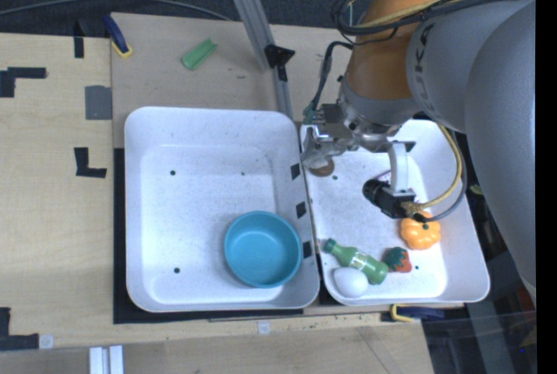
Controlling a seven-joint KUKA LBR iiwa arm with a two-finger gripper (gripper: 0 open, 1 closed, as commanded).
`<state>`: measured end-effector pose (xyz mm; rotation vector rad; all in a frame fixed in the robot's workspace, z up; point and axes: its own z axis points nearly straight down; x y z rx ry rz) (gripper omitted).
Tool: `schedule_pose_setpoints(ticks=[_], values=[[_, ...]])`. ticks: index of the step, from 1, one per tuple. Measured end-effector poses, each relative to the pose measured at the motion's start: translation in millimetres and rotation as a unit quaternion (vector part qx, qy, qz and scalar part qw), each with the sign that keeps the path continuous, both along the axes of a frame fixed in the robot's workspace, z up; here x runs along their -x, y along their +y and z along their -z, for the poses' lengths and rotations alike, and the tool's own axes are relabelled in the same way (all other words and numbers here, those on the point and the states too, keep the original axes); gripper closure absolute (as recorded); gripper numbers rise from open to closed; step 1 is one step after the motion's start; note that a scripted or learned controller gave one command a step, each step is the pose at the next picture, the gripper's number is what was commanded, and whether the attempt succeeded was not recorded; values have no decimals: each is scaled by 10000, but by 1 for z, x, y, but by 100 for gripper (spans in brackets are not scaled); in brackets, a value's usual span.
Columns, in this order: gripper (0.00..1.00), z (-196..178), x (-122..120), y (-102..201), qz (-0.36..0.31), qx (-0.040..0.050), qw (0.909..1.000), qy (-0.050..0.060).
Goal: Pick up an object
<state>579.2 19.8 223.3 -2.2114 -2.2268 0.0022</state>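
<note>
My gripper (318, 153) hangs over the upper left corner of the right bin (461, 272), close to the wall shared with the left bin (174, 146). A small brownish round thing (321, 165) sits right at the gripper's tip; whether it is gripped cannot be made out. Lower in the right bin lie an orange pumpkin-like toy (419, 233), a green bottle (358, 260), a small red and green piece (398, 258) and a white egg shape (352, 282). A blue bowl (261, 248) stands in the left bin's front right corner.
The arm's orange wrist band and grey body cover the right bin's top right. A black part with a yellow cable (385, 195) hangs beside the pumpkin toy. A grey post (252, 7) rises behind the bins. A green block (198, 54) lies on the bench beyond the left bin.
</note>
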Motion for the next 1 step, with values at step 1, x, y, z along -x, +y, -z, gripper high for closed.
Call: schedule_pose_setpoints(ticks=[1], values=[[100,-11,-1,53,-4,-3,10000,-11]])
